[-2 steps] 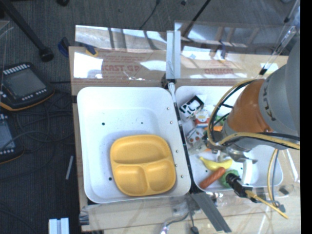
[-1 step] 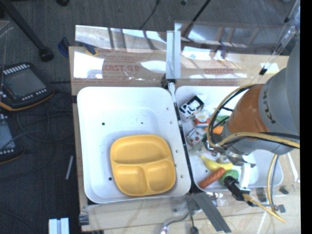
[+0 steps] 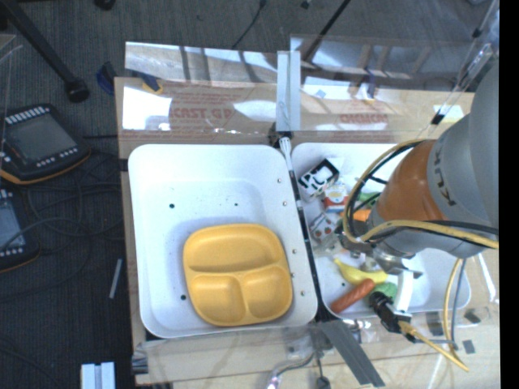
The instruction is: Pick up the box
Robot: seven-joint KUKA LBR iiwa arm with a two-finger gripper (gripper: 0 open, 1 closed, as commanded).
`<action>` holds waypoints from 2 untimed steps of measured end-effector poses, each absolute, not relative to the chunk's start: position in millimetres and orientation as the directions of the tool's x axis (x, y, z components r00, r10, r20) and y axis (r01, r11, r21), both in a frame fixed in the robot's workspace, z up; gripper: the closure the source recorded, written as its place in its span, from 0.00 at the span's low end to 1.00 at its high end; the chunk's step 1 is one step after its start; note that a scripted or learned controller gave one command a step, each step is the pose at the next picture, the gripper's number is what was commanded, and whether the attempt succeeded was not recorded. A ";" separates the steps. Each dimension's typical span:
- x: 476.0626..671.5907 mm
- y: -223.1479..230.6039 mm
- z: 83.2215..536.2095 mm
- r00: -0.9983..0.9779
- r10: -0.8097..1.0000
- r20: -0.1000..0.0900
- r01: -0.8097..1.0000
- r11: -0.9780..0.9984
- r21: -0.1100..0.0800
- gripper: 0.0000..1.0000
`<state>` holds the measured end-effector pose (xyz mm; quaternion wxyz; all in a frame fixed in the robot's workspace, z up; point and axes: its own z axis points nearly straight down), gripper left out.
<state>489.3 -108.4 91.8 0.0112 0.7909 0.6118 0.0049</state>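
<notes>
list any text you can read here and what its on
"KU", white letters cut off by the frame, on the arm.
Reddish print on the cardboard wall behind the bins: too blurred to read.
Black-and-white box in the right bin: markings too small to read.

Dark carpet floor [image 3: 203, 10], cables — black chair base [image 3: 49, 23]

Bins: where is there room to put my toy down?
The left bin has bare white floor behind the yellow plate, up to its back wall. The right bin is crowded: a box, banana, carrot and the arm over them.
</notes>
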 end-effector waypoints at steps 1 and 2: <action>489.7 -107.2 91.8 0.273 0.962 -0.006 0.962 -0.273 0.026 0.00; 497.2 -107.3 91.1 0.323 0.946 -0.004 0.946 -0.323 0.014 0.00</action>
